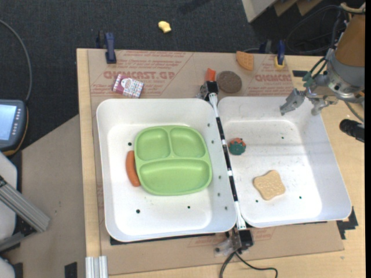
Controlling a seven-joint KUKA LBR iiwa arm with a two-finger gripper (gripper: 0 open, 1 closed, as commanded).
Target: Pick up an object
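The right bin [324, 155] holds a tan slice of toast [269, 185] near its front and a small green and red round toy [236, 146] by its left wall. In the left bin [110, 155] a green divided plate [172, 159] lies flat, with an orange sausage-shaped piece [132, 168] against its left edge. My gripper [302, 100] hangs over the right bin's far right corner, well away from the toast and the toy. Its fingers are spread apart with nothing between them.
On the cardboard behind the bins lie a brown round disc [229, 81], an orange wedge [245, 60], a small orange block [210, 73] and a pink-and-white packet [127, 85]. Blue clamps [109, 46] pin the board's far edge. A yellow piece [164, 26] lies on the dark floor.
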